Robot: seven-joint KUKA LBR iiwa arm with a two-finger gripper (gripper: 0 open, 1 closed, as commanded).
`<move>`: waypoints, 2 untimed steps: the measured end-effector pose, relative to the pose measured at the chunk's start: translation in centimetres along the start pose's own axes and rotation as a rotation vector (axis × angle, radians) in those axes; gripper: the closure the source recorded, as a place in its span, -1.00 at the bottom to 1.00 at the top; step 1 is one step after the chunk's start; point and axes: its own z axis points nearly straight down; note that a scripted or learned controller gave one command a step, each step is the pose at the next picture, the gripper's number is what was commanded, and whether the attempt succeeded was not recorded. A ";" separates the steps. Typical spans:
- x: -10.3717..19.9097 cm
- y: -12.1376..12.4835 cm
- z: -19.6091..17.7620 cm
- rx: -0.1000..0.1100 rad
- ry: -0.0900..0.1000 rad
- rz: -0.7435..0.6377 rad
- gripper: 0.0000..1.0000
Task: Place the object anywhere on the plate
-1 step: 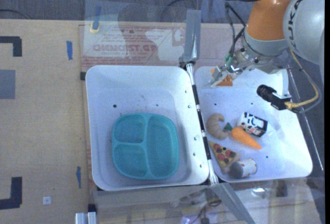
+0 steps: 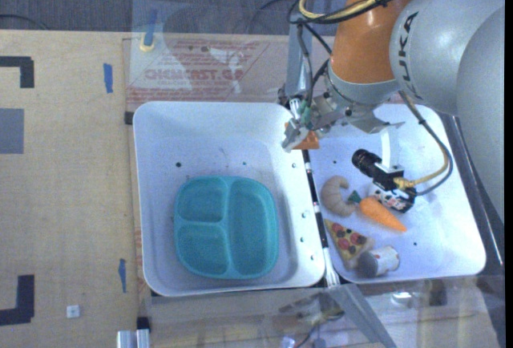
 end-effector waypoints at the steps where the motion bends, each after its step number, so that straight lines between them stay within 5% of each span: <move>1: 7.7 -3.0 -3.0 0.000 0.000 -0.054 1.00; 2: 13.3 -5.5 -1.3 0.001 0.000 -0.128 1.00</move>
